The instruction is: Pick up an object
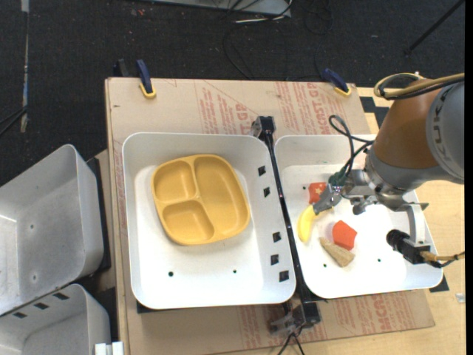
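Hovering over the right bin (318, 152), the jaws (330, 198) sit just beside a small red piece (317, 191); can't tell how open they are. Banana (305, 223), red block (344, 234) and tan chunk (338, 252) lie nearby.

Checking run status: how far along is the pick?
Done: arm has reached over the right bin. In hand: nothing visibly held; the gripper sits low near the small red piece and banana. Left: grasp and lift; the red block and tan piece lie on the bin floor.
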Robot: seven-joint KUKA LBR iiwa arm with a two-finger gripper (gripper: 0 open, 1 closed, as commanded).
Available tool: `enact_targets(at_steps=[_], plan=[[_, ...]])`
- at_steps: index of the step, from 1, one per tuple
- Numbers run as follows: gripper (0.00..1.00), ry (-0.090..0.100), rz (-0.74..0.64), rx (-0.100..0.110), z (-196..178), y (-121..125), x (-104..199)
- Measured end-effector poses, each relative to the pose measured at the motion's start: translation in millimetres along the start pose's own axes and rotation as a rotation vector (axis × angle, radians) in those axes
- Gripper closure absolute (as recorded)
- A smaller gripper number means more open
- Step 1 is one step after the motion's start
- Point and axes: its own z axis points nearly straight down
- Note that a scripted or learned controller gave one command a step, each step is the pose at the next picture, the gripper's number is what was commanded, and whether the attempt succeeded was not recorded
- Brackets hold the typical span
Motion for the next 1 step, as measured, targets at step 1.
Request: enact_targets(at_steps=[1], plan=[[0.00,0.005,0.000,-0.012,47.3,4.0,2.2]])
